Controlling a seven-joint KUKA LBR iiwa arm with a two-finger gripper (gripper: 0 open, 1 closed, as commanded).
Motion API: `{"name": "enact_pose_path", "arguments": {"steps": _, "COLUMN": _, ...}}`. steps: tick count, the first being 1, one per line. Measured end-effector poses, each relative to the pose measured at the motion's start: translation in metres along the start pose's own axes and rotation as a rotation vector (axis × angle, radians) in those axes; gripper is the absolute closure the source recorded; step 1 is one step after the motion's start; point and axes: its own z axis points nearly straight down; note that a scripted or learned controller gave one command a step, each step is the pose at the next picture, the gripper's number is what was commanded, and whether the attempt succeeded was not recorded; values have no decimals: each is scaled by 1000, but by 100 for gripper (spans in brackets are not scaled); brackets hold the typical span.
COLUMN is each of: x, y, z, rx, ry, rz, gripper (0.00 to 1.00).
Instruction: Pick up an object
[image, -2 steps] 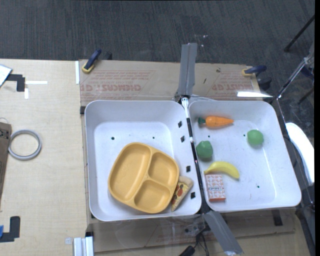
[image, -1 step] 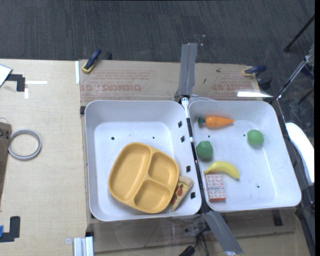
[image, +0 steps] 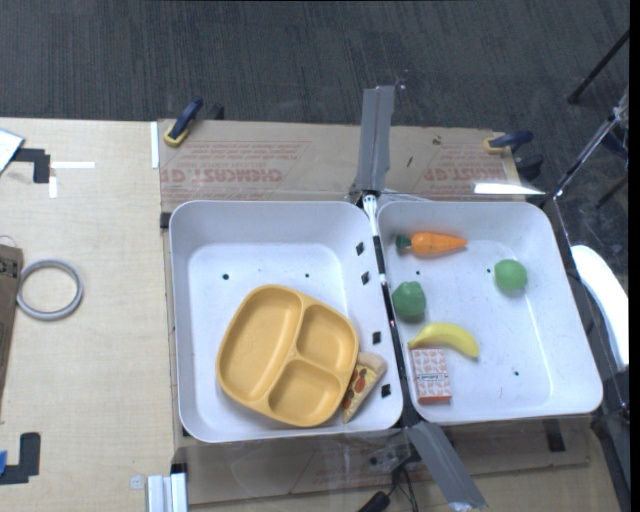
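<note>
Your likely picks, the carrot (image: 437, 242), banana (image: 445, 339), two green balls (image: 408, 300) and small box (image: 431, 376), all lie loose in the right bin (image: 560, 385). Nothing is lifted, so the whole pick remains. You cannot tell the gripper's state. The left bin (image: 200, 300) holds a tray (image: 288, 355).

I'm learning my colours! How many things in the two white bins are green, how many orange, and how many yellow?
Green: 2, the darker green ball and the lighter green ball
Orange: 1, the carrot
Yellow: 2, the banana and the divided plate
Total: 5
</note>
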Motion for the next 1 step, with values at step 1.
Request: {"name": "enact_pose_path", "arguments": {"steps": 1, "x": 0, "y": 1, "z": -7, "rx": 2, "ry": -2, "rz": -2, "gripper": 100}}
